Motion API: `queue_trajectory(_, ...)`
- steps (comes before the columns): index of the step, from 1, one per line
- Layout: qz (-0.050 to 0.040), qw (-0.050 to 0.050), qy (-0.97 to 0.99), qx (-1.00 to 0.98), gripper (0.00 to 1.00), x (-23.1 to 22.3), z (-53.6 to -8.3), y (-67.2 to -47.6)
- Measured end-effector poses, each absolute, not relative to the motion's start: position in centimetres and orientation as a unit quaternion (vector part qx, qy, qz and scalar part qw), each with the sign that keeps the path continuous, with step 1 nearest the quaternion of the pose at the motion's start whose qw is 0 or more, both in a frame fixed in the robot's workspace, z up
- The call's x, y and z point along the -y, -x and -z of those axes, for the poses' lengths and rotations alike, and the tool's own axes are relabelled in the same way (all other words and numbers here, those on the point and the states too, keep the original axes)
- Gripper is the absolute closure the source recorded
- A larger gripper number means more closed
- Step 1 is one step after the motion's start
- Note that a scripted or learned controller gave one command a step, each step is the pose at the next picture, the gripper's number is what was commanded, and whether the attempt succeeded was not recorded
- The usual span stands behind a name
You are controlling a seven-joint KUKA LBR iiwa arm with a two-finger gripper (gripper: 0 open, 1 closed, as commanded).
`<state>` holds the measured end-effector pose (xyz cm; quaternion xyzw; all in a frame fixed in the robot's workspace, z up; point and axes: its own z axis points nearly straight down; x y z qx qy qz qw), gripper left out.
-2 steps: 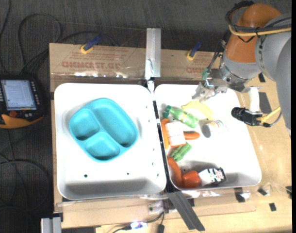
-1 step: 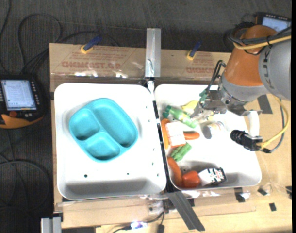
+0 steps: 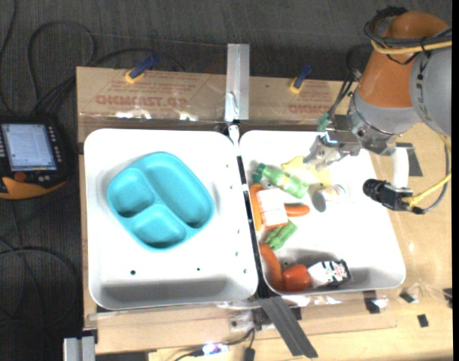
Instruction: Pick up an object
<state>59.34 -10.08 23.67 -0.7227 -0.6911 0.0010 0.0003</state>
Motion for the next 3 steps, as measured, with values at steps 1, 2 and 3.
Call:
queue_trajectory(1,-0.0014,0.001,0.745,0.667,1.0,2.5,-24.1,-57.1)
queue_trajectory(2,-0.0018,0.0,0.687,0.727,1.0,5.3,-24.0,-55.6)
queue_trajectory(3,-0.0017,0.001,0.673,0.74,1.0,1.5,-21.3,-52.9)
